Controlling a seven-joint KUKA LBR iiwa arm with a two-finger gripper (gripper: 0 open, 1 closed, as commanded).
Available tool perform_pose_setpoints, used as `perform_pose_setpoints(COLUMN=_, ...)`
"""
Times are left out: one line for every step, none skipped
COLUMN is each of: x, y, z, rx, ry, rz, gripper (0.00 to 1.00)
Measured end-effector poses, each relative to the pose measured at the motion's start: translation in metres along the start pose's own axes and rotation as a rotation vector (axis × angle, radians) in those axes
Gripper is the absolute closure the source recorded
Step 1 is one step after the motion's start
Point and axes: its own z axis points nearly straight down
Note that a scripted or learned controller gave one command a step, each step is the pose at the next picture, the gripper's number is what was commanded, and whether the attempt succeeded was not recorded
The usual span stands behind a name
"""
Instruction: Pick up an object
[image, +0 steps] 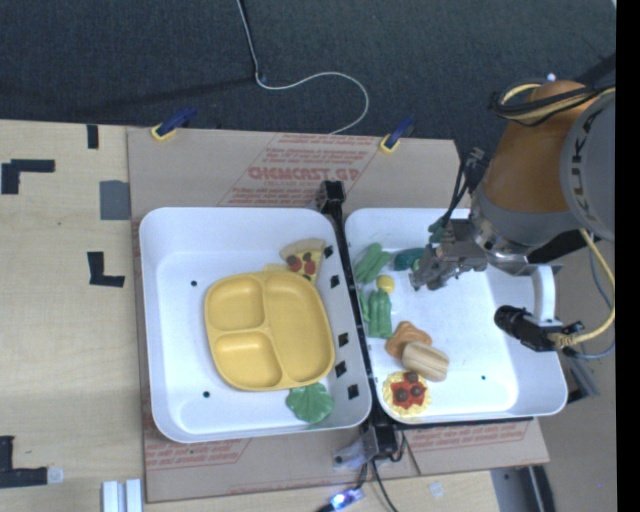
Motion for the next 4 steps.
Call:
perform_pose_setpoints(x=-0.011, y=0.001, z=0.005, rx=0.001, ry=-0.001, rz=0.002, gripper=1.00)
perform_pose_setpoints(x=-0.006, y=-0.002, z=0.001, rx=0.001, ry=0.000, rz=0.000, gripper=1.00)
perform_pose_setpoints(x=0.001, y=0.001, z=0.001, rx=0.001, ry=0.000, rz=0.000, gripper=1.00)
perform_pose_setpoints(x=-0.005, y=-0.003, z=0.001, rx=0.001, ry=0.000, rz=0.001, gripper=1.00)
